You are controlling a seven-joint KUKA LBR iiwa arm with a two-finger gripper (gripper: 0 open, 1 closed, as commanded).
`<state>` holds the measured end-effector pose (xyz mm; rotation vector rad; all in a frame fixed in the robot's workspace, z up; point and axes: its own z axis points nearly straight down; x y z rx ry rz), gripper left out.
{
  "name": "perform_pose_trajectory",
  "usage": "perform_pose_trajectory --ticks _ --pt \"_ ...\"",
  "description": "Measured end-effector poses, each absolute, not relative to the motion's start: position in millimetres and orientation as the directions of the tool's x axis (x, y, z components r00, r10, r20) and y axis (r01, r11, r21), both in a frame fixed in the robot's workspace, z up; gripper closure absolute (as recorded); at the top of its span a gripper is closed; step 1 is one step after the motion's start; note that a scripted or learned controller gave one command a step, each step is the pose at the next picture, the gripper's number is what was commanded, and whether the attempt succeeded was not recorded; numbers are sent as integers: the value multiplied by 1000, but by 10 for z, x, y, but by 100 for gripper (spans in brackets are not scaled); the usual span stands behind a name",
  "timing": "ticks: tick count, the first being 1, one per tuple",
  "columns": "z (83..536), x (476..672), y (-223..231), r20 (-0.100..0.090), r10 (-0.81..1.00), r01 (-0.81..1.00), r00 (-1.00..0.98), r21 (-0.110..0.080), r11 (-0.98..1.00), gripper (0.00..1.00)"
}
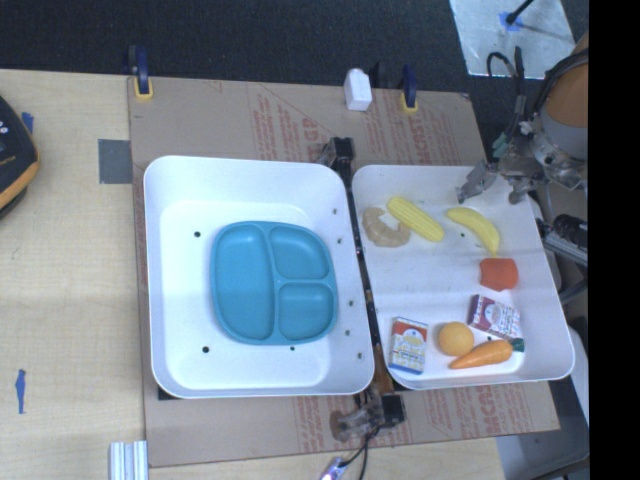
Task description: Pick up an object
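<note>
nothing is picked up yet. the tool (492, 180) hangs at the upper right of the frame, its prongs spread wide and holding nothing, just above the banana (474, 227), which lies in the right bin (556, 298). descent, closing and lifting remain.

Objects laid out in the right bin (560, 298)

A corn cob (415, 218) and a banana (474, 227) were seen lying slantwise at the far end, a pale ring (384, 228) beside the cob; a red block (498, 273) lay mid-bin; two small cartons (408, 345) (494, 317), an orange (455, 339) and a carrot (482, 354) were clustered at the near end.
</note>
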<state>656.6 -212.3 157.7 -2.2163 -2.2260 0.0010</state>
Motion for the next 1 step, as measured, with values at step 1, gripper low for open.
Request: perform_pose_trajectory --ticks 1 --pt "912 6558 -2110 0 1000 1000 -8 -5 8 0"
